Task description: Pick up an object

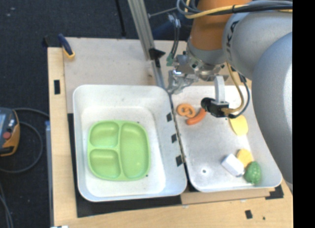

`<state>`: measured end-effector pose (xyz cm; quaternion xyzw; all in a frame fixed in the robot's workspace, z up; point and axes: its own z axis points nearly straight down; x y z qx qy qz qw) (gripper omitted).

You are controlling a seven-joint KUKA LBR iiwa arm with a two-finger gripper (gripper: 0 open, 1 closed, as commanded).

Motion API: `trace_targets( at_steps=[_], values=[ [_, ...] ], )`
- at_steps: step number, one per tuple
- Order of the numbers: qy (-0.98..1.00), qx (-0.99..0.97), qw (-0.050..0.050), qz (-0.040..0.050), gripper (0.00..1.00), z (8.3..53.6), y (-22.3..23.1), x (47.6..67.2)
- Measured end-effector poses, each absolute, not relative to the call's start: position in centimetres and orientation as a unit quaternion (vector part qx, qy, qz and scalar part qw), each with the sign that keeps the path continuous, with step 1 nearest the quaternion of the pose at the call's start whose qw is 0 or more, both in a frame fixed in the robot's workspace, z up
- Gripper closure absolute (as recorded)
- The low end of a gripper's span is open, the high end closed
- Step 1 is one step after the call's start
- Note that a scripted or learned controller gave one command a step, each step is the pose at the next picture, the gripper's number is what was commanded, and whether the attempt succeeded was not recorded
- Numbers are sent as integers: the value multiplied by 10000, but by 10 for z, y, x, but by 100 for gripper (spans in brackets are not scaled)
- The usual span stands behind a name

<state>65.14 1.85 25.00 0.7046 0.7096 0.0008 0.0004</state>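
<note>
My gripper [176, 84] hangs over the back left corner of the right bin [211, 182], close to the wall between the two bins. Just in front of it, apart from it, lie an orange ring-shaped piece [184, 110] and an orange sausage-shaped piece [198, 117], touching each other. A pale yellow piece [239, 125] lies further right. At the bin's front right sit a yellow block [244, 155], a white block [232, 164] and a green knobbly piece [253, 173], close together.
The left bin [81, 104] holds a green divided plate [119, 150]. A slanted metal post [142, 25] rises behind the bins, near the gripper. A black connector on a cable [215, 106] dangles from the arm over the right bin.
</note>
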Motion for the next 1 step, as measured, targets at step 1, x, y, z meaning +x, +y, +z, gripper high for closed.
trace_targets(
  at_steps=[1],
  values=[
    [7093,7049,-3,-2,100,239,67,637]
  ],
)
